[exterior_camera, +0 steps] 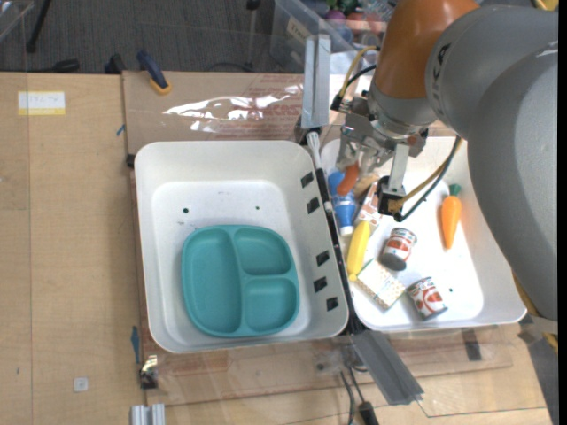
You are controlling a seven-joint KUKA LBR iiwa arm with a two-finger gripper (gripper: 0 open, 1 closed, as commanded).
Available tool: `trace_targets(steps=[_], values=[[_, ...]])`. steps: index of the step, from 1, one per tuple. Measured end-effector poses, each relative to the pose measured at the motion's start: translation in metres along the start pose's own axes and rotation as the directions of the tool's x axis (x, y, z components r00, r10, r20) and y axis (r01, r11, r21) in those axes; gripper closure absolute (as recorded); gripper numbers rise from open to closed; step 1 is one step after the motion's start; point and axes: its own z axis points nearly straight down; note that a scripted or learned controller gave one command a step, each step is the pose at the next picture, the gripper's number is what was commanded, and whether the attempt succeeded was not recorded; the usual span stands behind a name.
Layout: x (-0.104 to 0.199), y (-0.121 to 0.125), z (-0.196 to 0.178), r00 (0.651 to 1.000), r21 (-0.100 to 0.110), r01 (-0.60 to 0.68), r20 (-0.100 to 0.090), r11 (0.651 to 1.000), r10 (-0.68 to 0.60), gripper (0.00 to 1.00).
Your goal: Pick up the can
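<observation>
Two cans lie in the right bin [496,304]. A dark can with a red label [399,247] stands near the middle, and a red and white can [427,297] lies on its side closer to the front. My gripper [360,172] hangs over the back left corner of that bin, above a blue bottle [342,204]. It is well behind and to the left of both cans and touches neither. A small orange-brown thing [350,181] shows just by the gripper's tip; what it is stays unclear.
A yellow long thing [359,244], a pale flat packet [379,284] and a carrot [450,220] share the right bin. The left bin [164,193] holds a teal divided plate [239,279]. A black-clipped wall [321,228] divides the bins.
</observation>
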Motion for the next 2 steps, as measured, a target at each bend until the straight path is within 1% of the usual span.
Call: trace_targets(steps=[1,2], values=[[0.0,0.0,0.0,1.0,0.0,0.0,0.0,1.0,0.0,0.0],[-0.089,0.031,0.0,0.997,-0.001,-0.075,0.002,0.997,0.075,0.0]])
